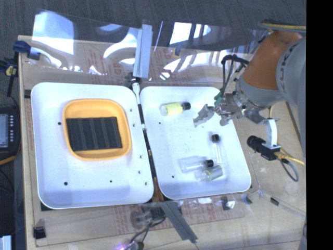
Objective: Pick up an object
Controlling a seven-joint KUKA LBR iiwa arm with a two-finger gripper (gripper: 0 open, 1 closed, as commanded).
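My gripper (pixel 213 117) hangs over the upper right part of the right bin (pixel 171 186), its two grey fingers spread open with nothing between them. A small yellow vial (pixel 174 108) with a dark cap lies to the gripper's left, near the bin's far edge. Just below the gripper, a clear tube with a black cap (pixel 215 146) lies on the bin floor. Two more clear vials sit near the front: one with a black cap (pixel 195 164) and one with yellowish contents (pixel 209 174).
The left bin (pixel 52 186) holds an orange-yellow tray (pixel 96 130) with a black slatted insert. A ridge between the bins runs down the middle. A clear plastic screen stands behind both bins.
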